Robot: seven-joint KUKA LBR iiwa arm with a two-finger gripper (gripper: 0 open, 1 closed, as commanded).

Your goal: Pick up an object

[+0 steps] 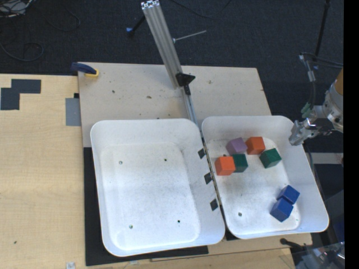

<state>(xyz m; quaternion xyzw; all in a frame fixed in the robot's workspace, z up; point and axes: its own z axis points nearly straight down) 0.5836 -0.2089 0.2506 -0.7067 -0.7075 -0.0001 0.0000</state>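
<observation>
The right bin [314,214] holds several small blocks. A purple block [236,145] and an orange block [255,144] sit near its top. Below them lie a second orange block [224,165] touching a dark green block [240,162], and a green block [270,157] to the right. Two blue blocks [285,202] touch each other near the bin's lower right corner. My gripper [298,134] hangs at the right bin's upper right rim, apart from all blocks, with nothing visibly in it.
The left bin [106,150] lies beside the right one, with black clips along the shared edge. A slanted aluminium bar [164,41] rises behind the bins. A blue-and-yellow tool [85,69] rests at the bench's far left corner.
</observation>
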